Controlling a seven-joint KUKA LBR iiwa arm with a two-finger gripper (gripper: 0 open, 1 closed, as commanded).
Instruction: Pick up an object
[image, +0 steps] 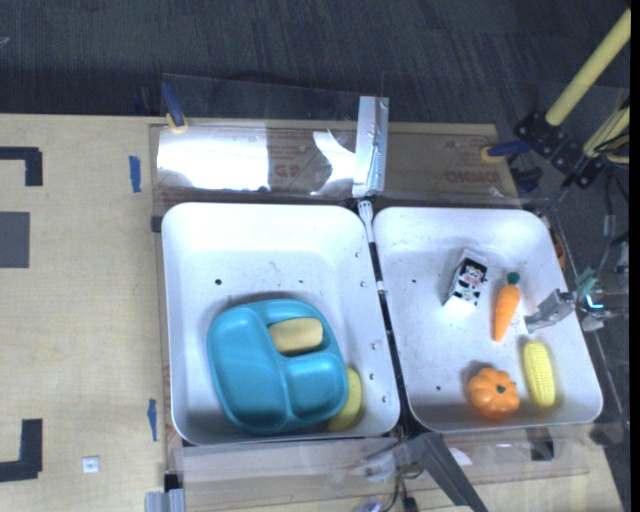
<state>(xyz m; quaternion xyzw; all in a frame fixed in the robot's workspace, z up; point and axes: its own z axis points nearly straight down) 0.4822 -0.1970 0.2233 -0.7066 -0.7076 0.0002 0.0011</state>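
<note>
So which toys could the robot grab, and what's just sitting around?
Could grab: orange plastic carrot, yellow toy corn cob, small orange pumpkin, black-and-white toy car.

Sitting around: blue divided plastic tray, two white bins, clear taped panel.

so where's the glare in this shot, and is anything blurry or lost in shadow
In the camera view, the strongest glare sits on the clear plastic sheet behind the left bin; the blue tray casts a soft dark shadow along its lower edge; the carrot and corn in the right bin read fairly sharp; the floor above is dim.
</note>
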